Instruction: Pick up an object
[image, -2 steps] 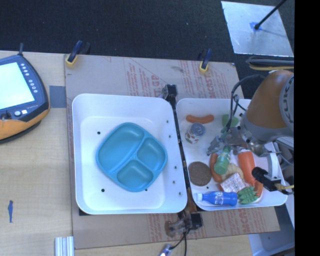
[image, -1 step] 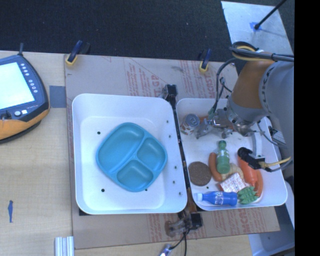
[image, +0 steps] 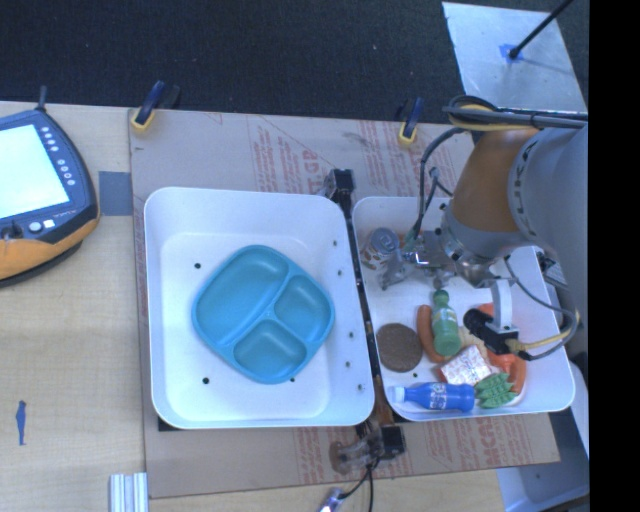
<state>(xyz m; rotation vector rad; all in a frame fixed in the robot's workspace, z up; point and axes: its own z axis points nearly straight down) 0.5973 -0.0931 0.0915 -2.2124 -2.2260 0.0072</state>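
Observation:
The right bin (image: 560, 400) holds a jumble of small objects. A brown round disc (image: 400, 346) lies near its left wall. Beside the disc a green bottle (image: 444, 325) rests on an orange piece (image: 428, 338). A blue bottle (image: 437, 397) lies along the front wall, next to a white printed packet (image: 466, 368) and a green toy (image: 497, 390). A grey round object (image: 382, 241) sits at the bin's back left corner. My gripper (image: 404, 264) is low in that corner, right beside the grey object, with the grey and orange arm behind it.
The left bin (image: 170, 300) holds a blue divided plate (image: 263, 313). A tablet in an orange case (image: 40, 190) lies at the bench's left edge. Clamps (image: 150, 108) hold the cardboard at the back. The arm's body covers the right bin's back right part.

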